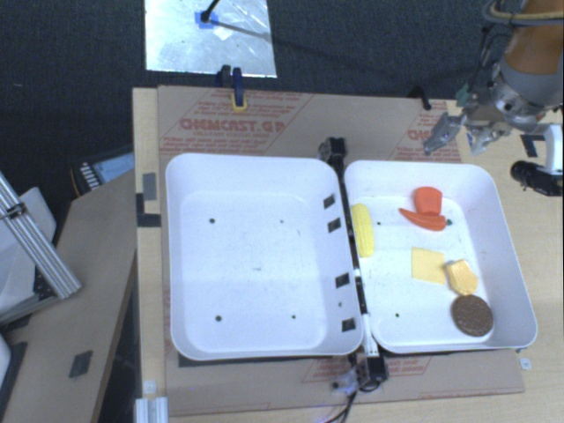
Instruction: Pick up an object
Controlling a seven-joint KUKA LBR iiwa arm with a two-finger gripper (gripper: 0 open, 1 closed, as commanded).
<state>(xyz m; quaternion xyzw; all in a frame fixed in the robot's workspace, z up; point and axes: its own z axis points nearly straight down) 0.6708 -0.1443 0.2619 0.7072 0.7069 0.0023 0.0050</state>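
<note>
The right bin (493,245) holds several toy foods. An ear of yellow corn (362,229) lies along its left wall. An orange piece (426,209) sits near the back. A pale yellow cheese slice (428,265) and a smaller yellow chunk (462,277) lie in the middle. A round brown cookie (472,315) rests near the front right corner. My gripper (460,137) hangs above the back edge of the right bin, its two fingers spread apart and open, with nothing between them.
The left bin (189,324) sits beside the right one, joined by black clips (344,280) along the shared wall. Both rest on a cardboard sheet (264,117). A shiny metal plate (210,23) lies at the back left. An aluminium rail (35,245) stands at the left.
</note>
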